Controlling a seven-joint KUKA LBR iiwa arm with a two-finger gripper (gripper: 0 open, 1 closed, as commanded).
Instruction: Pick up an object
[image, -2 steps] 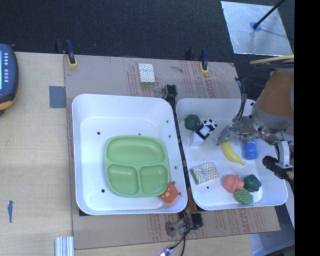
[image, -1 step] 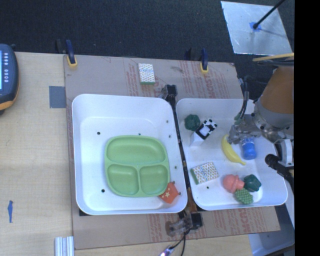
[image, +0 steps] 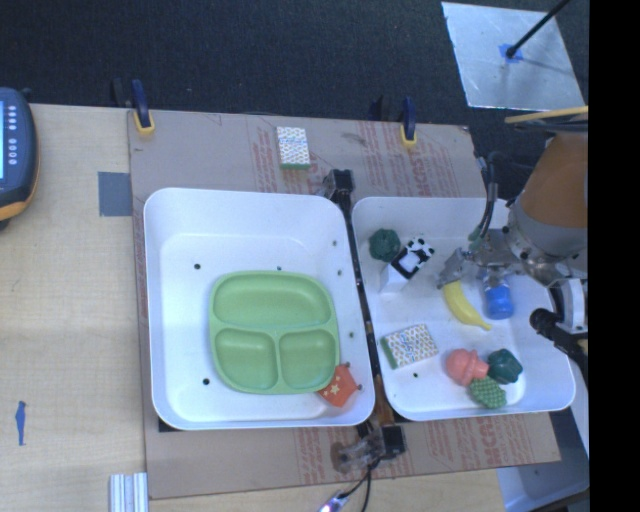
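A tray lies in the left bin; toys in the right.

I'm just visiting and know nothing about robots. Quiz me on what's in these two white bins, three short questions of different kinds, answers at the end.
1. True or false: the green three-compartment plastic tray lies in the left white bin.
2. Which thing lies closest to the gripper? A) yellow toy banana B) small orange block C) checkered card outside the bins
3. Fill in: the small black-and-white toy figure lies in the ____ white bin.

Key: 1 true; 2 A; 3 right.
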